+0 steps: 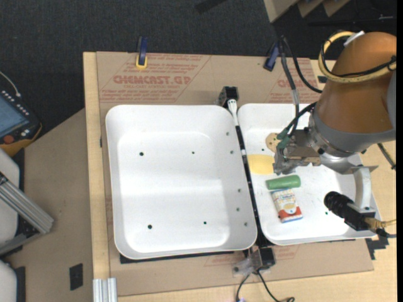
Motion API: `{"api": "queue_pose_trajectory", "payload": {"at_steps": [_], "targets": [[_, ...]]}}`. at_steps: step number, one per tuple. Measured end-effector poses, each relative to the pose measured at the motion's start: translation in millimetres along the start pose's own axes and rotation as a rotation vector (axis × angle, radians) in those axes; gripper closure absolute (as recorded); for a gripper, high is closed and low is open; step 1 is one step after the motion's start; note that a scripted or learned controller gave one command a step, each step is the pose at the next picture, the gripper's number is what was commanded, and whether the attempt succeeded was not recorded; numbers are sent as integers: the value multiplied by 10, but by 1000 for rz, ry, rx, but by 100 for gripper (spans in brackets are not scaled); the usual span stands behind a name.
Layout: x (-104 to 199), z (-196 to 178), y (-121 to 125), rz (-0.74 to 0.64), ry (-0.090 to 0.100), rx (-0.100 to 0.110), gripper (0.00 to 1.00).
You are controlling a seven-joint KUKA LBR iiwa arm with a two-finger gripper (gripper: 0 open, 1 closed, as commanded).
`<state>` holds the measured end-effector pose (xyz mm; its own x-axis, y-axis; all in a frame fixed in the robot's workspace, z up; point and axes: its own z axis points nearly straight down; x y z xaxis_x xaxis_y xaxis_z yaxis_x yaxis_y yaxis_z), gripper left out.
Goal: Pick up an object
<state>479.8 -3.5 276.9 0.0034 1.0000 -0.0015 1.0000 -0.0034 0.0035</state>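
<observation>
Camera view from above has the grey and orange arm (pixel 356 93) reaching in from the right, with its gripper (pixel 281 160) low over the right bin (pixel 318 234), close to the wall that bin shares with the left bin (pixel 170 181). The wrist covers the tool from this angle, so whether it is open or closed cannot be told, and nothing can be seen held in it.

The things to choose from all lie in the right bin, bunched along its left side. A yellow block (pixel 259 164) lies flat just beside the gripper, on its left. A green cylinder (pixel 283 182) lies on its side directly below the gripper. Below that, touching or nearly so, is a small carton (pixel 288 206) with a red end. A tan piece (pixel 272 141) pokes out above the gripper (too hidden to name).

The low pose probably means a grasp attempt on the yellow block or the green cylinder. Crowding is the likely difficulty: the pieces sit so near each other and the bin wall that closing on one could nudge a neighbour. The cylinder may also roll.
</observation>
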Motion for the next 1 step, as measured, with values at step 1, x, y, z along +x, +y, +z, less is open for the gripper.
{"api": "queue_pose_trajectory", "payload": {"at_steps": [1], "targets": [[380, -601, 6, -8, 3, -3, 100]]}}
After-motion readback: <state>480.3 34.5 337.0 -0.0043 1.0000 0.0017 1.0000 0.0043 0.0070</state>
